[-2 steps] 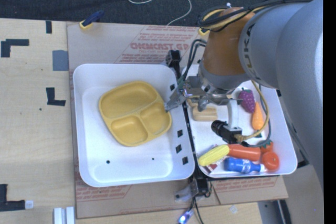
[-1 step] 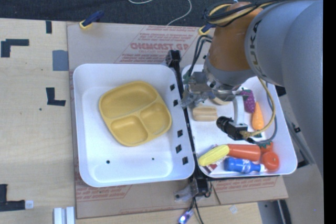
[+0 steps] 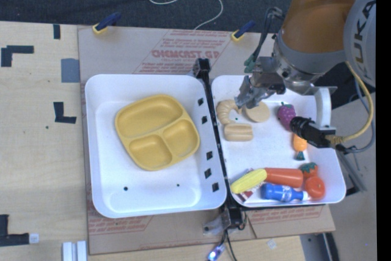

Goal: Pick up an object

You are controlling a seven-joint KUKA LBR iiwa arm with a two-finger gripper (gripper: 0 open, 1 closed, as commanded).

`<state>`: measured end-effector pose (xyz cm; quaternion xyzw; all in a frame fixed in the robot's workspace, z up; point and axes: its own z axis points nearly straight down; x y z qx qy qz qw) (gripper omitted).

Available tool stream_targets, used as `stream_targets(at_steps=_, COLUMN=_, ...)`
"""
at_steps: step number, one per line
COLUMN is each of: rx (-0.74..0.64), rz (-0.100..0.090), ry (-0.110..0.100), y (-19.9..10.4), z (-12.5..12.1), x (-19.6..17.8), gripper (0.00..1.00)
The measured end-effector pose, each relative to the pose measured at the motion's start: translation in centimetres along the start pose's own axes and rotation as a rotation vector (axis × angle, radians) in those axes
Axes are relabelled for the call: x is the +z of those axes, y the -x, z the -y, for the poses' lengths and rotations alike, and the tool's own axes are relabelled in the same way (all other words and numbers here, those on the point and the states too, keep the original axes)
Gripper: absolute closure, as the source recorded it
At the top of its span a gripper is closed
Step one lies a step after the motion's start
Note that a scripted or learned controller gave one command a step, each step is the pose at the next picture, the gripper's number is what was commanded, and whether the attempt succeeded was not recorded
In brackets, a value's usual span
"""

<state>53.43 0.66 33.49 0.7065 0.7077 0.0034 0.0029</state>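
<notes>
End effector (image 3: pixel 253 98) sits low in the right bin (image 3: pixel 330 159), over a tan round piece (image 3: pixel 257 113) beside the croissant (image 3: pixel 226 110); we cannot tell its grip state. Probably a flat disc. Risk: it slips out, or neighbours get nudged.

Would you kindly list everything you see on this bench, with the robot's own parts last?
White bins: two, side by side on the bench.
Divided plate: one, yellow, left bin.
Croissant: one, tan, right bin, by the divider.
Bread roll: one, tan, below the croissant.
Round cookie: one, beige, beside the hand.
Grapes: one, purple, right bin.
Corn: one, yellow, front.
Carrot: one, orange, front.
Tomato: one, red, front corner.
Bottle: one, blue, front.
Clamps: two, blue and yellow, back edge.
Arm: one, grey and orange.
Hand: one, low over the cookie.
</notes>
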Motion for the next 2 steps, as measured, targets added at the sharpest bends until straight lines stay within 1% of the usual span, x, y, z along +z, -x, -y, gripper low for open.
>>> stream_targets(at_steps=1, rx=-0.001, rz=0.0, ry=-0.009, y=-1.6, z=2.4, x=-3.0, gripper=1.0)
stream_targets(at_steps=2, rx=-0.01, rz=-0.003, ry=-0.005, y=-9.2, z=5.1, x=-9.1, gripper=1.0)
